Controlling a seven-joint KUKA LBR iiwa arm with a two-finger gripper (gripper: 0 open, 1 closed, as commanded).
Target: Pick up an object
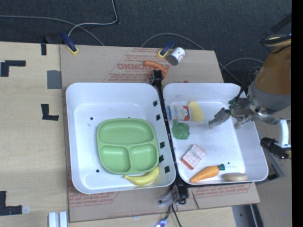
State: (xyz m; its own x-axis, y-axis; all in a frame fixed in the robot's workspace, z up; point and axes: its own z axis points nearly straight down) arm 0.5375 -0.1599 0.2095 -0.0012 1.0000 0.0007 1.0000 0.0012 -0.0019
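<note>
Hovering gripper (221, 119), yellow block (196, 111) perhaps just left

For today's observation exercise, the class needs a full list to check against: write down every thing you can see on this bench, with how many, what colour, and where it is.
Shallow plastic bins: 2, white, side by side on the bench.
Divided plastic plate: 1, light green, left bin, centre.
Toy banana: 1, yellow, left bin, by the plate's near edge.
Small carton: 1, white with red and blue, right bin, far left.
Rounded yellow block: 1, yellow, beside the carton.
Lumpy green toy: 1, green, right bin, left side.
Flat packet: 1, white and red, right bin, centre.
Toy carrot: 1, orange, right bin, near edge.
Oval piece: 1, beige, near-right corner.
Gripper: 1, grey, over right bin.
</note>
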